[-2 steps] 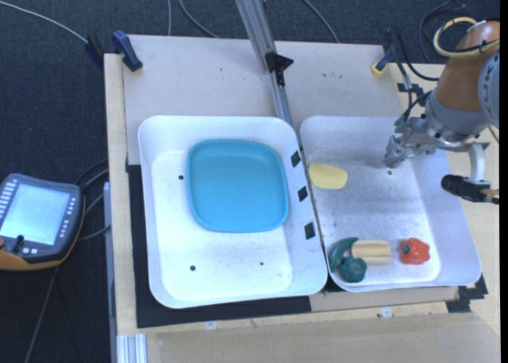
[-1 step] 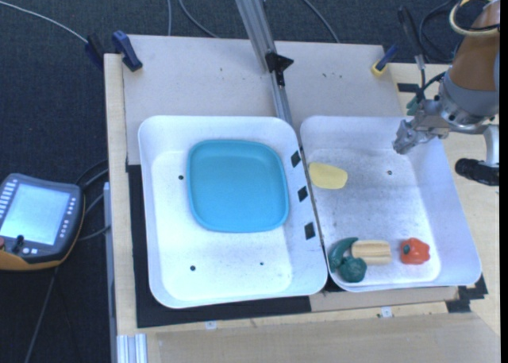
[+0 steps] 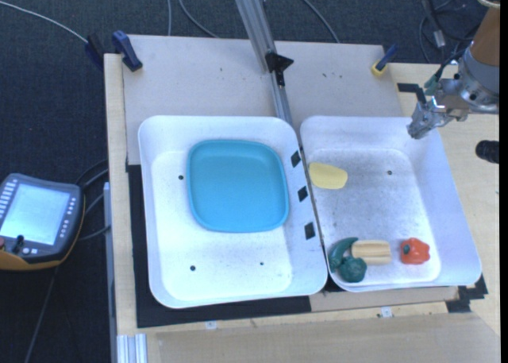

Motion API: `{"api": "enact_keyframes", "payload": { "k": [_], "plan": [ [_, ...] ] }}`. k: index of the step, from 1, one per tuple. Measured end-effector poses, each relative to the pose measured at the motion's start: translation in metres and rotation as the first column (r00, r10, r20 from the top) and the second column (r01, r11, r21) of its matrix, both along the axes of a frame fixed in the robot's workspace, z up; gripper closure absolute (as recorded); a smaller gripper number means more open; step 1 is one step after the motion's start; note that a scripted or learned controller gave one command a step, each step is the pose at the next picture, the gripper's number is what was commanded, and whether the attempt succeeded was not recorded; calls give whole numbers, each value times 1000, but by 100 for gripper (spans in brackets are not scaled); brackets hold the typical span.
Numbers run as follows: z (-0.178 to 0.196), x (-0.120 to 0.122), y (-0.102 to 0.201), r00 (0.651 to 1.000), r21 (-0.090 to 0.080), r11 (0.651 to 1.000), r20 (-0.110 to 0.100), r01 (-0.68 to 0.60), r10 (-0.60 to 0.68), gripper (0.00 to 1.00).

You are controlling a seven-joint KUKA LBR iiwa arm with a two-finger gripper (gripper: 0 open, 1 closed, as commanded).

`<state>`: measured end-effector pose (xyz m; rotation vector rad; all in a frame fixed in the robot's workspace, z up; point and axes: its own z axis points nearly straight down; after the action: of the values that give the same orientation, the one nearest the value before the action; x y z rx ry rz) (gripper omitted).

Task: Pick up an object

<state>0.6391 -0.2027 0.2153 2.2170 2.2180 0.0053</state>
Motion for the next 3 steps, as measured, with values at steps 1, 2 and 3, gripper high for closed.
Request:
{"api": "enact_keyframes", "payload": {
  "k": [1, 2, 3],
  "plan": [
    [38, 1, 0, 1000, 0, 1000, -2, 0, 0, 100],
    [42, -25, 42, 1000, 2, 1000, -5, -2, 2, 100],
    [48, -41, 86, 1000, 3, 1000, -5, -3, 3, 100]
  ]
}}
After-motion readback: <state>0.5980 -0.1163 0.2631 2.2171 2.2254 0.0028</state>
